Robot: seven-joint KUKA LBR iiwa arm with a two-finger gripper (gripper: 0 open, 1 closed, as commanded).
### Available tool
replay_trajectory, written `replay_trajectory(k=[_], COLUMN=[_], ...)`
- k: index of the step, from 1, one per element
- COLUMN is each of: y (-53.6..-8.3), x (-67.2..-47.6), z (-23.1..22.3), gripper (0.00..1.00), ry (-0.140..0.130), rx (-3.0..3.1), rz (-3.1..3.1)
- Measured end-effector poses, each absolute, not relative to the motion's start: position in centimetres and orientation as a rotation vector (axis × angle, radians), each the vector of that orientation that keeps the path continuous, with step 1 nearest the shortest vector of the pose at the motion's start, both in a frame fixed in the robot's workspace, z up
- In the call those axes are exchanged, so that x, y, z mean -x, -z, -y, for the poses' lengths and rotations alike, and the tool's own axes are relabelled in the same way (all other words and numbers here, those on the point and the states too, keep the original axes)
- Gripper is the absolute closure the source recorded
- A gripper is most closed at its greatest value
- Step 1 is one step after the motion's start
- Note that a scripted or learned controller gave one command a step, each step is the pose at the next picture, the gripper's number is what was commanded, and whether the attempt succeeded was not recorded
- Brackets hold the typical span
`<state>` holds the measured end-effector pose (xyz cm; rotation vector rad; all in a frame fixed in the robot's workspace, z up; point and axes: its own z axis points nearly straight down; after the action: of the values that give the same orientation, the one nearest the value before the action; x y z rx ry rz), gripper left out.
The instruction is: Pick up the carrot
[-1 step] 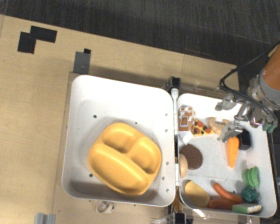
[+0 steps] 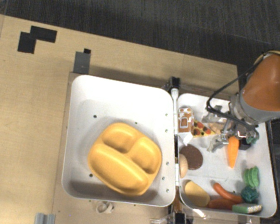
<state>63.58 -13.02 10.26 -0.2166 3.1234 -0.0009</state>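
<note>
The robot's metal hand point(image 2: 229, 134) hangs over the right white bin point(image 2: 270, 171), touching the small tapered orange carrot's point(image 2: 233, 151) top. I cannot tell its grip, so whether the carrot is lifted yet is unclear.

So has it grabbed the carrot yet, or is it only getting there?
Done: the arm has reached into the right bin, and its end effector sits at the carrot's top end. In hand: nothing clearly; the view does not settle whether the carrot is gripped. Left: securing the grip and lifting.
</note>
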Motion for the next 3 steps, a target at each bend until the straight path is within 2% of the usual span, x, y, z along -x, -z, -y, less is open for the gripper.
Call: replay_trajectory(k=[1, 2, 3], y=[-8.9, -9.0, -8.9], x=[-59.0, -56.4, -57.1], z=[17.6, 19.7, 19.3], gripper=[0.00, 0.00, 0.00], ry=[0.005, -0.005, -0.018], rx=[0.146, -0.228, -0.649], rz=[-3.126, -3.117, -3.060])
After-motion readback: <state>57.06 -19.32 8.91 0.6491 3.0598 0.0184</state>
